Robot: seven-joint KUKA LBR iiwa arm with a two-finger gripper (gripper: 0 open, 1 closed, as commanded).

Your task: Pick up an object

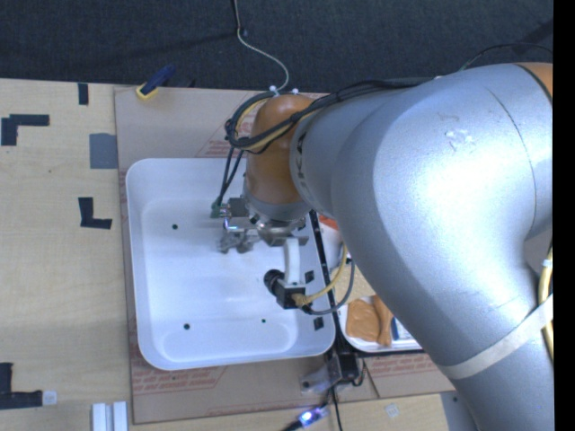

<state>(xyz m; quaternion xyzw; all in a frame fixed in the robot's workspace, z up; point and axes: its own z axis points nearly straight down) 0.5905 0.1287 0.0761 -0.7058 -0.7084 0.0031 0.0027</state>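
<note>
Tool (239, 239) over smooth white bin (153, 268); tan lumpy object (364, 320) beside.

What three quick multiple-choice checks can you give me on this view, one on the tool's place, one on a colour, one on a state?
1. Over which bin is the tool?
A. the left bin
B. the right bin
C. neither, it is over the bench

2. What colour is the object by the right bin's near edge?
A. blue
B. tan-orange
C. green

3. How does the left bin sit?
A. tipped on its side
B. upside down
C. flat, open side up

Answers:
1. A, the tool hangs above the white floor of the left bin.
2. B, the tan-orange object shows just under the arm in the right bin.
3. C, its rim and floor with small dark dots face the camera.
</note>
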